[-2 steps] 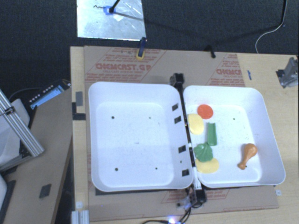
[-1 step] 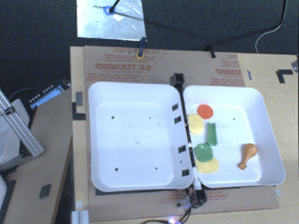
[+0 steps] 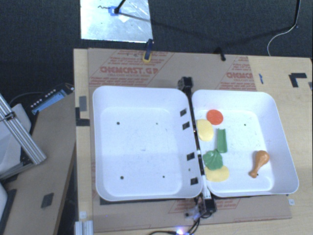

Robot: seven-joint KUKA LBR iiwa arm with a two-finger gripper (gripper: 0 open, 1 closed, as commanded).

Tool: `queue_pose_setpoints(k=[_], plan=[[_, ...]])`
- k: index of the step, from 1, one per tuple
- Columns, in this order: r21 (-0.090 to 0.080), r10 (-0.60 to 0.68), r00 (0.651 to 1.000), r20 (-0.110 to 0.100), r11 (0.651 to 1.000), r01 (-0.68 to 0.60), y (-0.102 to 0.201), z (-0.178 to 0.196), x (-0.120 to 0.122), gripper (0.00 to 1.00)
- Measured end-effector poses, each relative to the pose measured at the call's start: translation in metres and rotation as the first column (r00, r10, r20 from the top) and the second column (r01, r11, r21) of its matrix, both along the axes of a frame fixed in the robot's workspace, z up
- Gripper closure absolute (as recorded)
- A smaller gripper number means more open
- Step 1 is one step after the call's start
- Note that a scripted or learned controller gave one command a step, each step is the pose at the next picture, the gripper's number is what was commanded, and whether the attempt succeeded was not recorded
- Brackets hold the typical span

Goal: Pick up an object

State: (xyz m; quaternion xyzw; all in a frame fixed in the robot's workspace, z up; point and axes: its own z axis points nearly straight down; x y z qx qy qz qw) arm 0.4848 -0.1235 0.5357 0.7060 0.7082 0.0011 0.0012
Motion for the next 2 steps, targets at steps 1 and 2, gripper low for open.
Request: queue_pose_setpoints(k=[1, 2], plan=[[-0.001, 0.0, 1.0, 0.0, 1.0, 0.0, 0.0, 0.0, 0.002, 0.0], [-0.002, 0.004, 1.0, 0.004, 1.0, -0.004, 0.0, 0.011, 0.002, 1.0]])
